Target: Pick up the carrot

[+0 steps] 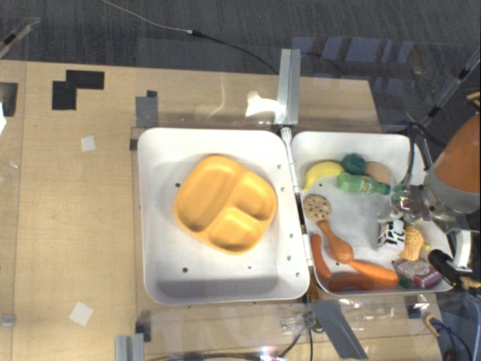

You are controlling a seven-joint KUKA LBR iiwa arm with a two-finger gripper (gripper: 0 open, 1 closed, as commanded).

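The carrot [373, 271] is orange and tapered. It lies flat near the front wall of the right bin [353, 143], its tip pointing right, just above a red sausage [348, 282]. My gripper [406, 203] hangs over the right side of that bin, up and to the right of the carrot and well apart from it. The arm's orange band [460, 164] shows at the right edge. A black-and-white toy [390, 234] sits just below the gripper. Nothing is seen held.
The right bin also holds a banana [322, 173], a green bottle [362, 184], a cookie [316, 205], a drumstick [335, 243], a corn piece [412, 244] and a purple box [425, 278]. A yellow divided plate [225, 202] lies in the left bin [161, 224].
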